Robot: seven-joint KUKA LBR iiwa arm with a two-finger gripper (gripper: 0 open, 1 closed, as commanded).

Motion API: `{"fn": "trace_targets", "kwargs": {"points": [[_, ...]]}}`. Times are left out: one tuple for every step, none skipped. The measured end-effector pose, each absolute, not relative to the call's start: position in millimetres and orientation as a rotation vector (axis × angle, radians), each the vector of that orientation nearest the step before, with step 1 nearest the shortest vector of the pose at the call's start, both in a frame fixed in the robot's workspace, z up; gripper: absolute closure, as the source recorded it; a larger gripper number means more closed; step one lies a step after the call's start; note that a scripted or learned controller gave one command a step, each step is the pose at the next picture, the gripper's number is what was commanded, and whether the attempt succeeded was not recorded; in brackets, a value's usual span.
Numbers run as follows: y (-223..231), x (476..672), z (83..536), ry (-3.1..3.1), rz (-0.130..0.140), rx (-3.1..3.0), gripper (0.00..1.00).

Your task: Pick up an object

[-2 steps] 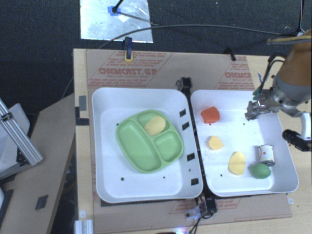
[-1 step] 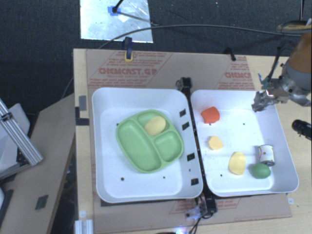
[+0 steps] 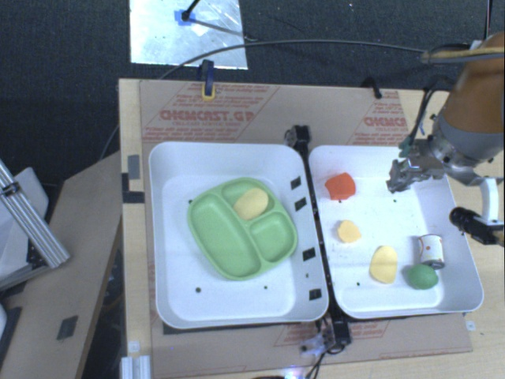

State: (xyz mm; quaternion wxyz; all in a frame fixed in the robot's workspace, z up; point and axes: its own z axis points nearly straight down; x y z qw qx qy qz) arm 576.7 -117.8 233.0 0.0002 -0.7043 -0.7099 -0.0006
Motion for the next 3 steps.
{"fn": "trace_targets", "kwargs": {"points": [[-65,566.0,221,-2.230,-0.001,-2.209,1.00],[-14,551.2,232,-2.231,-0.003,-2.209,1.00],[32,543.6,238,-2.231,-0.003,-2.211,1.00]]}}
